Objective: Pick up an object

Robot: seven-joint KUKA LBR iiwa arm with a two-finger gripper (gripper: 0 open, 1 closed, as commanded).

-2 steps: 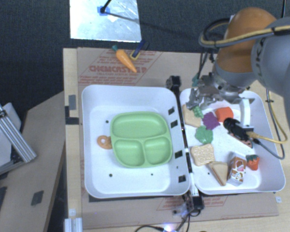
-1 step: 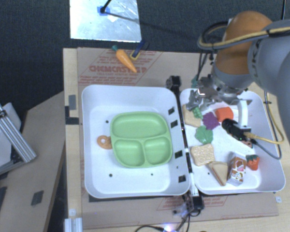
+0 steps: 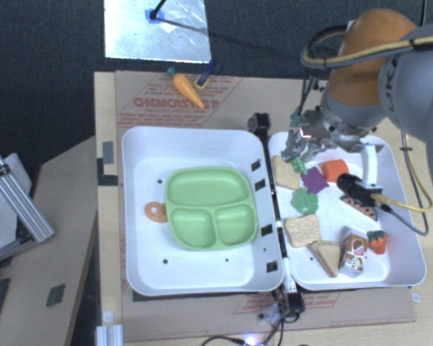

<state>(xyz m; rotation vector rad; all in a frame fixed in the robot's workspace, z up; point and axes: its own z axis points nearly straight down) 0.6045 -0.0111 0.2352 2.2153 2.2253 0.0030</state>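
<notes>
My gripper (image 3: 296, 152) hangs low over the far left corner of the right bin (image 3: 411, 265). Directly under it lies a small green piece (image 3: 298, 166), resting against a tan cracker (image 3: 281, 174). Close by are a purple grape bunch (image 3: 315, 180), a green leafy piece (image 3: 304, 201) and an orange block (image 3: 335, 169). Nearer the front lie a bread slice (image 3: 302, 230), a sandwich wedge (image 3: 325, 256), a small carton (image 3: 354, 254), a red-orange fruit (image 3: 377, 241) and a watermelon slice (image 3: 361, 205).
The left bin (image 3: 141, 265) holds a green divided plate (image 3: 208, 207) and a small pretzel (image 3: 156, 212). A toy carrot (image 3: 187, 90) lies on the cardboard behind the bins. The divider (image 3: 270, 200) between the bins runs just left of the gripper.
</notes>
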